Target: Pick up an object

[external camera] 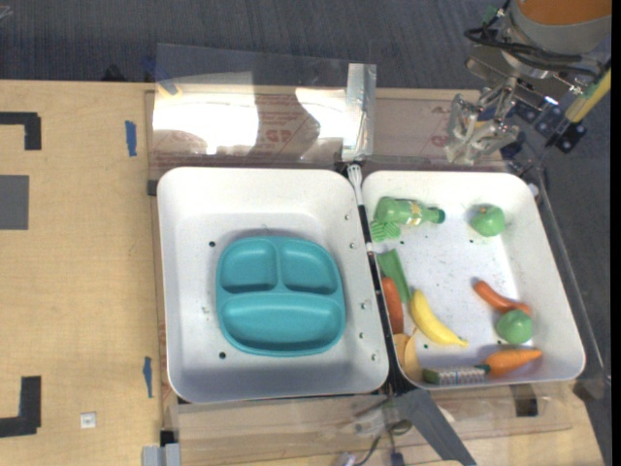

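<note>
The jaws (pixel 475 129) blur above the right bin (pixel 558 260); their state is unclear.

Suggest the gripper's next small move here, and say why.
Probably move down and toward the camera into the right bin, perhaps above the green ball. The gripper hangs beyond that bin's far rim with nothing between its fingers, and the ball lies closest and apart from the other items.

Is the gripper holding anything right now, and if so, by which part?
Nothing is held. The gripper hangs above the far edge of the right bin, with no object between its fingers. The toys lie in that bin.
</note>
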